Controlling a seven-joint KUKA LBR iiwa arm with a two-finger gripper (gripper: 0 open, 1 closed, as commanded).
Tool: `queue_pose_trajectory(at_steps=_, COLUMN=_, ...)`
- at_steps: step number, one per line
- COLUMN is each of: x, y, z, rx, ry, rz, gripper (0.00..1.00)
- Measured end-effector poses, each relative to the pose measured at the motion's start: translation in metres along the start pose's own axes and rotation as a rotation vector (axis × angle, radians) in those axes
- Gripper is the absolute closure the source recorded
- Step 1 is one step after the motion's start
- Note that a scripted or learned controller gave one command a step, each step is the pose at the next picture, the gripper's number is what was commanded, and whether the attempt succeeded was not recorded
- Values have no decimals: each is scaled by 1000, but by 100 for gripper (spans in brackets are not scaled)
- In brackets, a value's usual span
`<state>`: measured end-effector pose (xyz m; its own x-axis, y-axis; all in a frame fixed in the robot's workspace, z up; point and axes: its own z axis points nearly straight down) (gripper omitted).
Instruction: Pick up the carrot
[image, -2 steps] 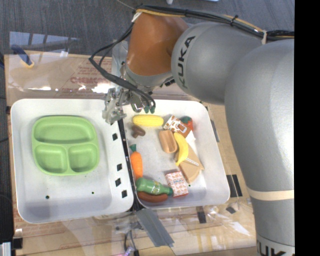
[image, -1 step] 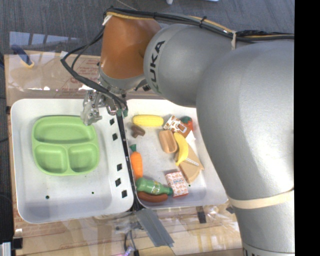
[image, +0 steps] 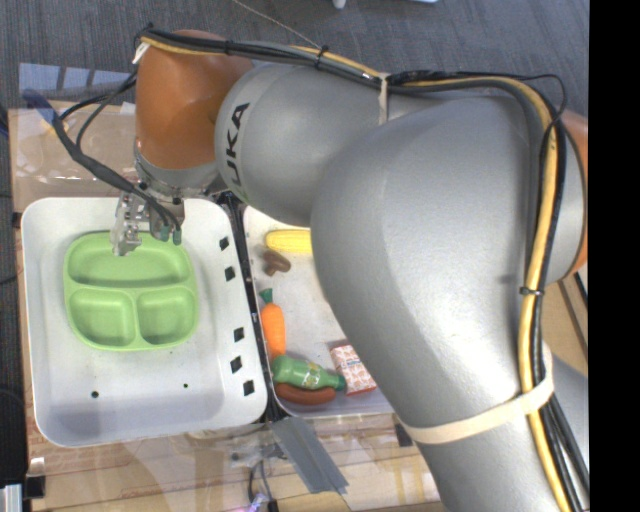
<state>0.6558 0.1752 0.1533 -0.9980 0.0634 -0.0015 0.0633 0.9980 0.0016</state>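
While the gripper hangs over the upper edge of the green divided tray in the left bin, whether its fingers are spread or closed cannot be made out from this slant, and nothing shows between them. To the right, past the wall shared by the bins, the carrot lies in the right bin close against that wall, near the frame's centre. A small brown piece and a corn cob sit above it; a green bottle and a red-patterned packet lie below and to its right. Done well, the reach would cross the wall, descend over the carrot's middle, and straddle its width, keeping clear of the wall.
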Motion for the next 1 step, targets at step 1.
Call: queue_pose_trajectory(at_steps=1, x=24, y=-30, z=-117, rx=-1, ry=-14, rz=-77, gripper=100)
